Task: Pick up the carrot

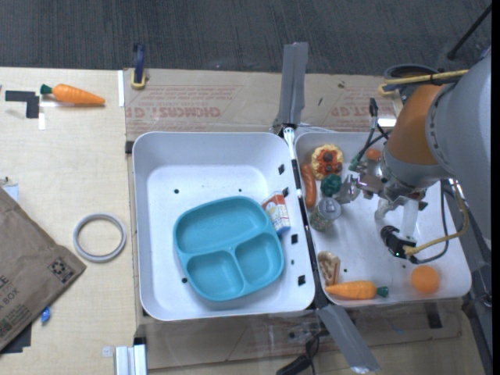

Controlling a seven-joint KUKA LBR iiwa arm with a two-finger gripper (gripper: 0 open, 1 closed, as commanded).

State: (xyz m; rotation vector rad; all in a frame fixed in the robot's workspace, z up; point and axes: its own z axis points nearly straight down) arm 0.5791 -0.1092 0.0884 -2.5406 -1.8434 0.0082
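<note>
An orange carrot [351, 291] with a green stem end lies along the front wall of the right bin [445, 233]. A second carrot [74, 94] lies outside the bins on the bench at the far left. My gripper [337, 195] reaches in from the right and hangs low over the left middle of the right bin, above a green item [332, 184] and a greyish item [324, 212]. It is well behind the carrot in the bin and apart from it. Nothing shows as held.
The right bin also holds a pizza-like toy [326, 158], a sausage [309, 186], a bread piece [328, 266] and an orange ball [425, 280]. The left bin [156, 209] holds a blue divided plate [228, 247] and a small bottle [277, 212]. A tape ring [99, 236] lies on the bench.
</note>
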